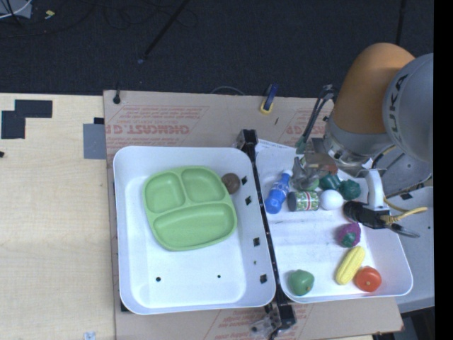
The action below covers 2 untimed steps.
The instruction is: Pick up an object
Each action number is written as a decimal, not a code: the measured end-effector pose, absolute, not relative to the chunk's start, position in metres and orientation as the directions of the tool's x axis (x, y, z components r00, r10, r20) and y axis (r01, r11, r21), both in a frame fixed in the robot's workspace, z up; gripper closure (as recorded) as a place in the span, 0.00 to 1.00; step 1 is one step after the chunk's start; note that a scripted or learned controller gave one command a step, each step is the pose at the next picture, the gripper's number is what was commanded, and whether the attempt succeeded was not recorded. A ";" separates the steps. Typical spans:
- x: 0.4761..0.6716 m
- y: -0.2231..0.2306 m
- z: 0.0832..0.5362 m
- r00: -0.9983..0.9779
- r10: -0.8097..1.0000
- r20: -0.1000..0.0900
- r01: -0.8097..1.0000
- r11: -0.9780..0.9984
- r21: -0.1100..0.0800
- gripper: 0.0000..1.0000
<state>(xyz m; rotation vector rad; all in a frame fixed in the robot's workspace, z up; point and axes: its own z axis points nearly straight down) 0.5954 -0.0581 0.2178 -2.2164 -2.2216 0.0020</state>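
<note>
The gripper [308,178] was low over the back of the right bin [396,275], directly above a tight cluster: a blue bottle [277,195] lying on its side, a small green-labelled can [306,201], a white ball [330,200] and dark teal pieces [341,185]. These items lay touching or just beside one another.

Risks, as judged from this arrangement: with the cluster so crowded, the descending tool could strike two items at once and shove them apart rather than capture one; the ball and the can, being rounded, would likely roll or squirt out of a pinch. The bottle sat close to the divider between the bins [260,211], leaving little room on that side.

Whether the gripper was spread or closed could not be told; nor could any object be confirmed as held or touched.

Easier candidates lay well apart toward the front of the same bin: a green pepper [301,282], a yellow corn cob [350,264], an orange tomato [367,280] and a purple piece [347,234]. The left bin [134,275] held a green divided plate [190,207] and a brown ball [231,183]
</note>
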 end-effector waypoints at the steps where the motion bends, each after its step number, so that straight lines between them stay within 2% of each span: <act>1: 0.594 -0.058 0.237 -0.001 1.000 0.001 1.000 0.001 -0.001 1.00; 2: 0.587 -0.055 0.218 0.003 1.000 0.000 1.000 -0.003 -0.005 1.00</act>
